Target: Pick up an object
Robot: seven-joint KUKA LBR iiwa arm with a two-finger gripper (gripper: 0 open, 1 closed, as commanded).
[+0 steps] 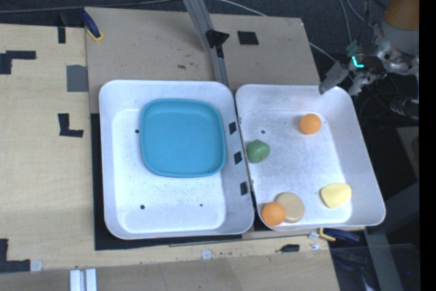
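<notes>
The gripper point(344, 80) hangs just off the far right corner of the right bin point(361, 167), above its rim, and I cannot tell how it is set. Inside that bin an orange ball point(310, 123) lies nearest the gripper, a green ball point(257, 150) sits by the left wall, and along the near wall lie a second orange ball point(272, 213) touching a tan round piece point(291, 206), with a yellow piece point(335, 195) to their right. The left bin point(122, 201) beside it holds a blue plate point(182, 138).
</notes>
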